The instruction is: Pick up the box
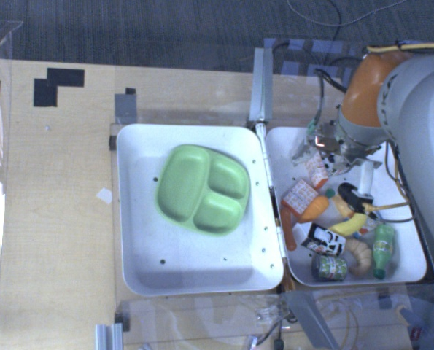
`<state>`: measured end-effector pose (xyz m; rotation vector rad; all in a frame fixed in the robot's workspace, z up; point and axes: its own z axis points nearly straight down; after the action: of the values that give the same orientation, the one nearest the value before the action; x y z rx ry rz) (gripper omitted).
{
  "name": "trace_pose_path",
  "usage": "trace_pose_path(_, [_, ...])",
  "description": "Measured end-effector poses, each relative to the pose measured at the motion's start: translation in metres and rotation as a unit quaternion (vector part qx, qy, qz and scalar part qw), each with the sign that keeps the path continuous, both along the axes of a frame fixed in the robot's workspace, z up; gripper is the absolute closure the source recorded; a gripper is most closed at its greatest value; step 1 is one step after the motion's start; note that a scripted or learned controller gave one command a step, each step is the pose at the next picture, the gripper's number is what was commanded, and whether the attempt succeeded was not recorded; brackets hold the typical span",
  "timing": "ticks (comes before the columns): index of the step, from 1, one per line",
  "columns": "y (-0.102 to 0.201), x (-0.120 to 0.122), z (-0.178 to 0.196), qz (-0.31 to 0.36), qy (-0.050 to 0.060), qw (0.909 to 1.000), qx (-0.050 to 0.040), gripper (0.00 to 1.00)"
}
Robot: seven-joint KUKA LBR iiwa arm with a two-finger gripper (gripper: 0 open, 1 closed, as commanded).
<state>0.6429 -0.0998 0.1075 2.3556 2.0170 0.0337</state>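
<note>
The right bin [413,272] holds a heap of small things. A small red-and-white patterned box [301,194] lies near its left wall, touching an orange carrot [316,208]. A black-and-white box [324,240] lies lower down, near the bin's front. My gripper [332,154] hangs over the bin's far part, above and to the right of the patterned box, under the orange-banded wrist [366,86]. A red-and-white packet [317,170] lies just below the gripper; whether they touch cannot be told.
A green divided plate [202,188] lies in the left bin [140,268]. In the right bin are also a banana [351,222], a green bottle [382,249], a dark can [328,267] and a croissant [359,253]. A metal divider [260,86] stands behind the bins.
</note>
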Motion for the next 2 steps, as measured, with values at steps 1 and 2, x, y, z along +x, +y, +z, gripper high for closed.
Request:
trace_pose_path(1, [0.0012, 0.0057, 0.0146, 0.003, -0.008, 1.0000, -0.0003, 1.00])
trace_pose_path(2, [0.0014, 0.0056, 0.0143, 0.003, -0.008, 1.0000, -0.0003, 0.00])
